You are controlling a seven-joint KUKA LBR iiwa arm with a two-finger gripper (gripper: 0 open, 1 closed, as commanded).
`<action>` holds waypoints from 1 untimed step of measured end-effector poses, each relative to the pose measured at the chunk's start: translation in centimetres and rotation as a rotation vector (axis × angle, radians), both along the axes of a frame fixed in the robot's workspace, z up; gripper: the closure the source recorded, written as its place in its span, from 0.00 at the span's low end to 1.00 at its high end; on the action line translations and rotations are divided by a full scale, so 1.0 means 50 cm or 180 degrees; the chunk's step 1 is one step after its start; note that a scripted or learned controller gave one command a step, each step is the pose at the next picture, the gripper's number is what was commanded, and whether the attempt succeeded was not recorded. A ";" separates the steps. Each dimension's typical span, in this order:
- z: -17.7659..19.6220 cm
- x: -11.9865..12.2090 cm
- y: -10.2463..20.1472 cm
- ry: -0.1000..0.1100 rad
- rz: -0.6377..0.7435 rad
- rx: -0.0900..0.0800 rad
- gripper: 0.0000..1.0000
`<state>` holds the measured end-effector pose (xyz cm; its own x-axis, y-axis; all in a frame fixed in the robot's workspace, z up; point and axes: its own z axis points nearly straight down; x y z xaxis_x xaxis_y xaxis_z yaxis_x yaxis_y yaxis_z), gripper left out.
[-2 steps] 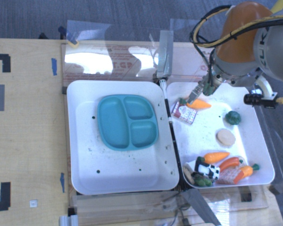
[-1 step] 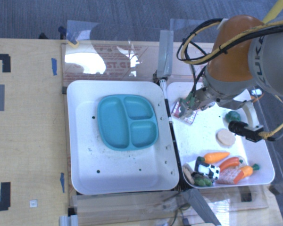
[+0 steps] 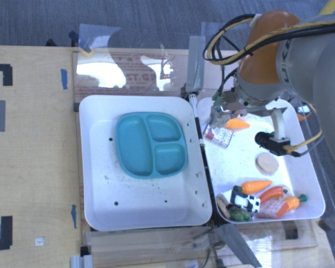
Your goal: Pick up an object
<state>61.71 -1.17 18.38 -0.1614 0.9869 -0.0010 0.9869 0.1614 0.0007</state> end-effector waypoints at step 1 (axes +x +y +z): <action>0.002 0.001 0.000 -0.0005 0.0000 0.0000 0.00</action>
<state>61.74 -1.17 18.48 -0.1613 0.9869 -0.0013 0.9869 0.1613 0.0021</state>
